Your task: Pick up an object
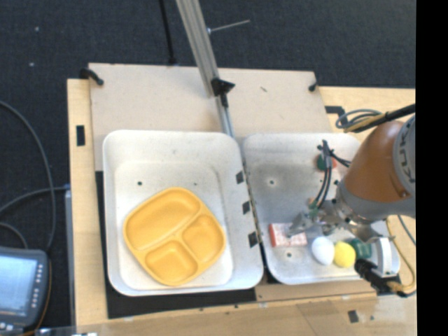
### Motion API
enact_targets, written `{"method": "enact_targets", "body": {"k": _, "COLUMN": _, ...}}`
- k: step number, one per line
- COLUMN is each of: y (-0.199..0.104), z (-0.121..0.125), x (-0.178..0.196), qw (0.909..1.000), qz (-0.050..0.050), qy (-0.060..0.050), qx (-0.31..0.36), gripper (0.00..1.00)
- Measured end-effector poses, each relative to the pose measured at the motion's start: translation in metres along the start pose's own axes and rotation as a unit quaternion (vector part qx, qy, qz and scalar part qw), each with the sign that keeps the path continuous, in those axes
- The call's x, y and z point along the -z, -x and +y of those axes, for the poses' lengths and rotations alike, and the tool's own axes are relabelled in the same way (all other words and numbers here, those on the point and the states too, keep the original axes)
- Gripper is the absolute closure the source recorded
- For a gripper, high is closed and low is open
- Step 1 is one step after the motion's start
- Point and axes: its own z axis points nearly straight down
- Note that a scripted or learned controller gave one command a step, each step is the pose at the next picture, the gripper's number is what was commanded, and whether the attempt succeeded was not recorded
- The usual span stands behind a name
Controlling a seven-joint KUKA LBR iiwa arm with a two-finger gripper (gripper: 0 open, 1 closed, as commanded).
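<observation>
yellow ball [344, 254] beside white ball [323, 250] | end effector [308, 222] above red-white box [287, 236], finger state unclear

Wood bench [84, 208] w/ 2 white bins side by side: left bin [119, 159], right bin [280, 159].
</observation>
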Motion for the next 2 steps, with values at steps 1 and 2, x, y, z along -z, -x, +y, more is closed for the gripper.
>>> {"method": "enact_targets", "body": {"k": 1, "y": 0.000, "z": 0.003, "x": -0.014, "qw": 1.0000, "qz": 0.002, "qy": 0.003, "qx": 0.000, "gripper": 0.00}}
{"method": "enact_targets", "body": {"k": 2, "y": 0.002, "z": 0.005, "x": -0.001, "qw": 1.0000, "qz": 0.000, "qy": 0.007, "qx": -0.003, "gripper": 1.00}}
